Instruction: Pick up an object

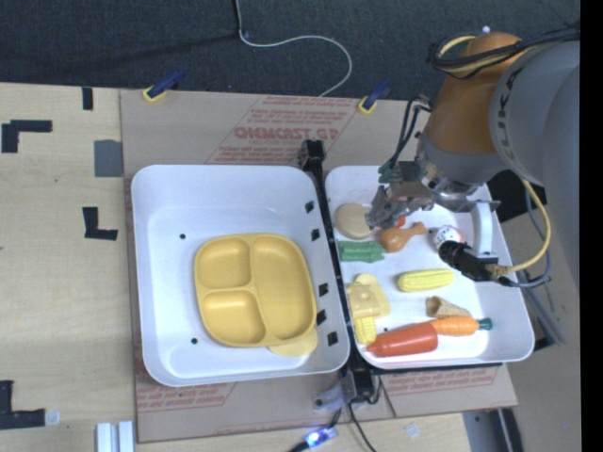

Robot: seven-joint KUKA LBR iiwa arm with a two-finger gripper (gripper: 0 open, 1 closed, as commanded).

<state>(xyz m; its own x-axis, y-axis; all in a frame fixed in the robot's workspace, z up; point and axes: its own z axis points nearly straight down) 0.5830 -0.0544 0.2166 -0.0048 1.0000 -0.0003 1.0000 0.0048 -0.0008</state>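
Note:
My gripper (pixel 388 211) hangs low over the far left part of the right bin (pixel 509 347). Directly under it is a brown toy drumstick (pixel 399 236), and a beige round piece (pixel 350 219) sits just to its left. I see nothing held between the fingers. Other toys in this bin are a green piece (pixel 361 250), a yellow corn cob (pixel 424 279), a pale yellow block (pixel 366 296), an orange carrot (pixel 458 326) and a red piece (pixel 405 342).
The left bin (pixel 160 205) holds a yellow divided plate (pixel 254 286) with a pale yellow piece (pixel 294 347) poking out under its near edge. A black divider (pixel 325 243) separates the two bins. Brown cardboard lies beneath them.

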